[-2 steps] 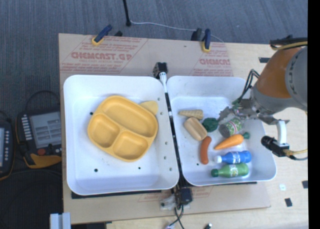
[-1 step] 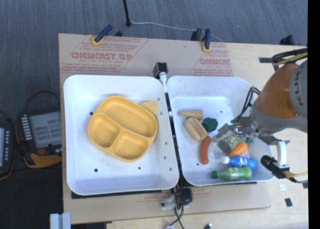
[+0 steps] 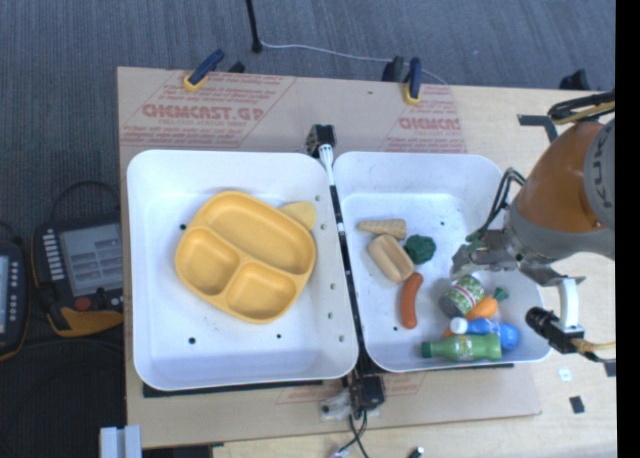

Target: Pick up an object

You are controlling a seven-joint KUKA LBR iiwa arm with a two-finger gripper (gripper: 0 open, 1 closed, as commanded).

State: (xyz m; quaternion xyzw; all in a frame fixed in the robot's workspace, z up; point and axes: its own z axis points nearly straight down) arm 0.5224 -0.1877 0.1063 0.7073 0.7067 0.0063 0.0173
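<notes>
Right bin [image 3: 420, 171] top half bare, toys [image 3: 470, 321] crowd lower right corner, sausage [image 3: 409, 300] stands apart

A: What is the arm [image 3: 575, 191] showing us on the right of the scene?

B: A broad orange band is wrapping round its body, glossy and rounded, and dark lettering is peeking out at the band's right edge, cut off and unreadable.

A: And below the band?

B: Grey casing is taking over, smooth and curved, narrowing toward the wrist. A thin dark cable is looping along its left side.

A: Anything at the tip?

B: The gripper [image 3: 470, 258] is looking metallic and grey, too blurred for detail. Nearer, a black bracket with a pale curved piece is sticking out from the wrist, and black struts are crossing behind the far side of the orange band.
</notes>
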